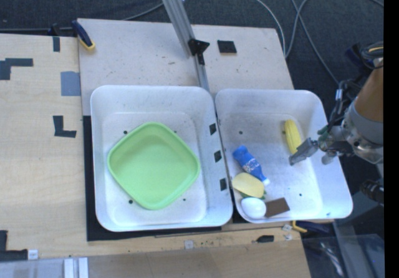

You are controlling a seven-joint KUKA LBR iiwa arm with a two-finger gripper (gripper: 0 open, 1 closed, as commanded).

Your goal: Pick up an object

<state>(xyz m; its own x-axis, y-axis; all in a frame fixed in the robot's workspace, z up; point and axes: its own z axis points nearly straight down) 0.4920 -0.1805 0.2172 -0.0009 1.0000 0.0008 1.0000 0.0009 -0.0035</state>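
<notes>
The right bin (312,103) holds a yellow ridged piece (291,136), a small blue bottle (250,163), a pale yellow lump (248,184), a white egg-shaped object (253,207) and a small brown block (277,207). My gripper (315,153) reaches in over the bin's right side, just right of and slightly below the yellow ridged piece. It is open, with two grey fingers (302,151) spread apart and nothing between them. The orange band of the arm (373,97) is at the right edge.
A green square plate (154,164) lies in the left bin (100,108). A slanted metal pole (181,15) crosses the back of the bench above the divide between the bins. Cables lie on the dark floor at the back right.
</notes>
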